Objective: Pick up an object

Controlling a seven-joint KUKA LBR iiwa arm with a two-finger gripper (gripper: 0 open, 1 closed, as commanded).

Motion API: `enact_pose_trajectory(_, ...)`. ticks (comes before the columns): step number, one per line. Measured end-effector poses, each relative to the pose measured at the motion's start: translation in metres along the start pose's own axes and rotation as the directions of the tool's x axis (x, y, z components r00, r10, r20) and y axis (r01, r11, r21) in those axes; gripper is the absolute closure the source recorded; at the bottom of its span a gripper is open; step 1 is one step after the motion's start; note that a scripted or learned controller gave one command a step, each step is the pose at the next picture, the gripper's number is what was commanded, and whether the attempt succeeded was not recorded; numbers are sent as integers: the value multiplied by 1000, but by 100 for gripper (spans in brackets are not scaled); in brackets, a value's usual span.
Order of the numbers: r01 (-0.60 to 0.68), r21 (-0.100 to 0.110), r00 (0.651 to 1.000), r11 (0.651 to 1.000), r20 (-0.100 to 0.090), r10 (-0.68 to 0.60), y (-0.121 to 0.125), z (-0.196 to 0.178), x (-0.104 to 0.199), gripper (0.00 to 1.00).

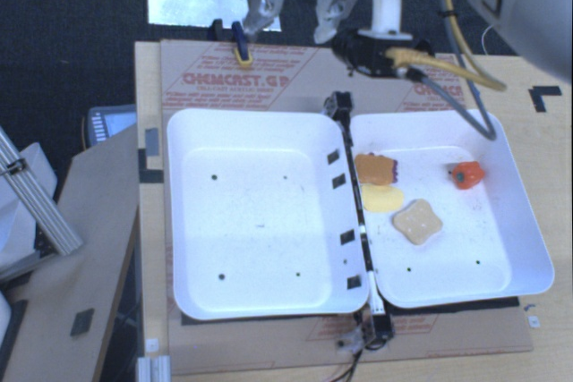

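The left bin [251, 219] lies bare, so any descent there closes on nothing. Above its far edge, over the cardboard [269, 76], the gripper [295, 13] hangs high with its two fingers spread apart and nothing between them. It sits well apart from every object, so it needs a long travel right and down, and a small aiming error could put a finger on the divider [354, 192] where the bins meet.

The right bin [519, 237] holds all the candidates. An orange piece [376, 168] lies just beside the divider, touching a flat yellow piece [382, 199], with a tan piece [417, 222] close by. I judge this cluster risky: open fingers may straddle two items, push one aside, or slide over the thin yellow one without gripping. The wall leaves little room on that side.

The red piece [466, 174] sits alone, farther right, probably the safest target, though it looks small and rounded and could squirt out as the fingers close.
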State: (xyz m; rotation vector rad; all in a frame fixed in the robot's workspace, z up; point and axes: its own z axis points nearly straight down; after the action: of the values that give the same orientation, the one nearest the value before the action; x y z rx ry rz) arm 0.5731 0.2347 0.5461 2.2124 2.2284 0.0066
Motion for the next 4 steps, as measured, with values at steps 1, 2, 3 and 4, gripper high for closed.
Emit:
enact_pose_trajectory(1, 4, -3, 1000, 1000, -1, -4, 0, -11, 0, 100)
enact_pose_trajectory(2, -8, 2, 1000, 1000, 2, 8, 42, 13, -1, 100)
enact_pose_trajectory(3, -9, 1, 1000, 1000, 2, 9, 71, 12, -2, 100)
enact_pose_trajectory(4, -9, 0, 1000, 1000, 2, 9, 96, 12, -2, 100)
